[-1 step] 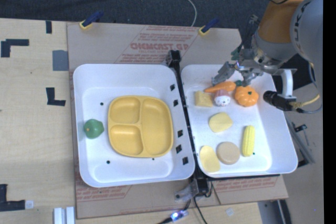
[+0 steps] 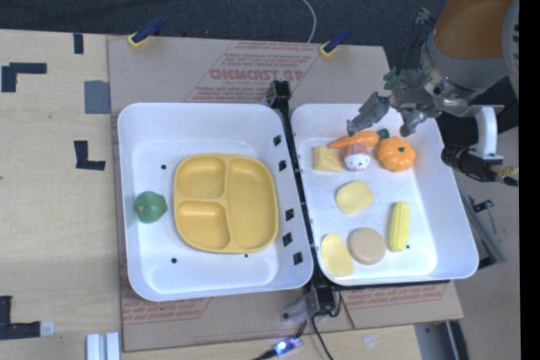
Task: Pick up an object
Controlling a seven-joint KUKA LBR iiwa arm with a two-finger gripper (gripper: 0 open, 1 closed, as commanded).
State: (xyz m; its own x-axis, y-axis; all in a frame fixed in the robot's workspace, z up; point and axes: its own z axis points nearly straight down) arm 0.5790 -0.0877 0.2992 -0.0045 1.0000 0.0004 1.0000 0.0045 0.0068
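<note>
My gripper (image 2: 390,119) hangs over the back of the right bin (image 2: 447,253), its two fingers spread open with nothing between them. Just below it lie a carrot (image 2: 364,139), a small white and red toy (image 2: 358,161) and an orange pumpkin (image 2: 396,154). A yellow cheese wedge (image 2: 327,158) sits to their left. Further forward are a pale yellow lump (image 2: 353,197), a corn cob (image 2: 399,225), a tan round piece (image 2: 367,245) and a yellow slice (image 2: 337,255).
The left bin (image 2: 139,126) holds a yellow divided plate (image 2: 226,202) and a green ball (image 2: 151,206). Black clips (image 2: 278,93) mark the wall between the bins. The arm's orange band (image 2: 477,4) rises at the right.
</note>
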